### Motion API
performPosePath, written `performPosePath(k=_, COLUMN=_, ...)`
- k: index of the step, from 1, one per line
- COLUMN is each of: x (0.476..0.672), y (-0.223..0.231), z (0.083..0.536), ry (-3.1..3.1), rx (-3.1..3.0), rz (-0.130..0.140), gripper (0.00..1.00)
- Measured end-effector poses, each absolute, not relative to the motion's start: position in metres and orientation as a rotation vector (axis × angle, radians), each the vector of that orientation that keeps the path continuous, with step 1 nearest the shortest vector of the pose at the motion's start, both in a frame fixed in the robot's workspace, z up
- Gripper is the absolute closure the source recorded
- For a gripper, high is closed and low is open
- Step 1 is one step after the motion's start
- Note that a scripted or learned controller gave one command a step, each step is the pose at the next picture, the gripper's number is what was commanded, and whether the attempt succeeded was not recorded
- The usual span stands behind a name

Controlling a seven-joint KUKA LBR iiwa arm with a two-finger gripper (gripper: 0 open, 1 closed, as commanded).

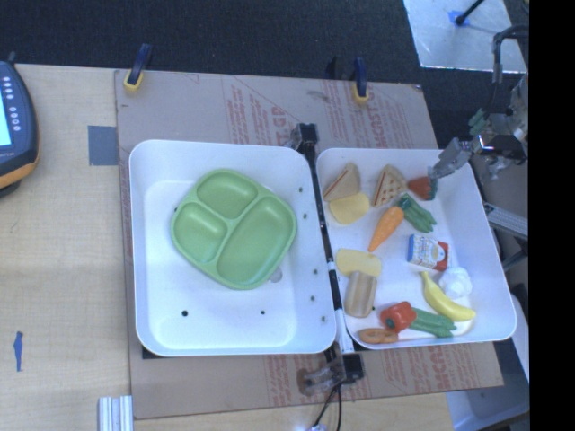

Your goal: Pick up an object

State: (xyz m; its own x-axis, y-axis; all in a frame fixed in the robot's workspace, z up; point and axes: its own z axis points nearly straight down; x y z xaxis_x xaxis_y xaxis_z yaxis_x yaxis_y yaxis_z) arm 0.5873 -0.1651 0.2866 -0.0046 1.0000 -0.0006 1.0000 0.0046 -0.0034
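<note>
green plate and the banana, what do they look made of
Green plate: likely moulded plastic, matte, one even colour, with soft-edged compartments. Banana: probably toy plastic, smooth, uniform yellow with a slight sheen; foam or rubber can't be ruled out.

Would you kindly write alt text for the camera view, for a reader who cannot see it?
The gripper reaches in from the right over the right bin, which holds toy food including a carrot and a banana. The left bin holds a green divided plate.
</note>
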Motion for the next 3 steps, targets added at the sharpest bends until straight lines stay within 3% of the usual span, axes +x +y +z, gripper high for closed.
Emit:
performPosePath(k=1, x=0.655, y=-0.177, z=0.152, ry=-2.224, rx=-2.206, rz=0.013, gripper=0.0)
performPosePath(k=2, x=0.64, y=-0.156, z=0.087, ry=-2.223, rx=-2.207, rz=0.011, gripper=0.0)
performPosePath(k=3, x=0.596, y=-0.127, z=0.091, ry=-2.22, rx=-2.212, rz=0.008, gripper=0.0)
